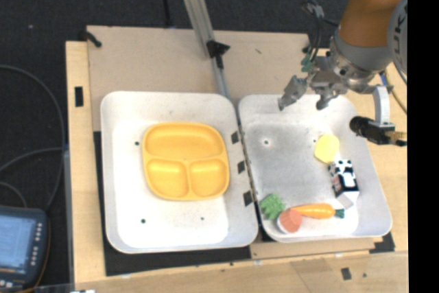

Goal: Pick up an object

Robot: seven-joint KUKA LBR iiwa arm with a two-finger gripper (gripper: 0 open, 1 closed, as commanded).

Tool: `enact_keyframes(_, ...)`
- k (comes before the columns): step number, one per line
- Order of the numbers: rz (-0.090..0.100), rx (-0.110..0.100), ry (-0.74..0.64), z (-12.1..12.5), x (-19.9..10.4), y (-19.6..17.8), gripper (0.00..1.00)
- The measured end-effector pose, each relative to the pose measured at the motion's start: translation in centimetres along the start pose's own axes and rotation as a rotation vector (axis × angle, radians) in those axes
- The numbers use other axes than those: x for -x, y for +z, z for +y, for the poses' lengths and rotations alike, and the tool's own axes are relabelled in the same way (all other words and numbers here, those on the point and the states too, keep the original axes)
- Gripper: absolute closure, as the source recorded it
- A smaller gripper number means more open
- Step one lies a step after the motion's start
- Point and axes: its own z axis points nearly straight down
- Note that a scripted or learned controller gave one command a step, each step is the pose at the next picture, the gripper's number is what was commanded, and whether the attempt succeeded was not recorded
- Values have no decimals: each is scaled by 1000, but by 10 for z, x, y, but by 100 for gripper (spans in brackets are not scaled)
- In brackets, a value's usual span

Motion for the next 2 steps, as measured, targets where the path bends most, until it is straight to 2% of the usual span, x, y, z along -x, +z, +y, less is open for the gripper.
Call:
enact_keyframes(1, 0, 0, 0, 0, 0, 0, 0)
enact_keyframes(2, -2, -5, 3, 9, 0, 50, 0)
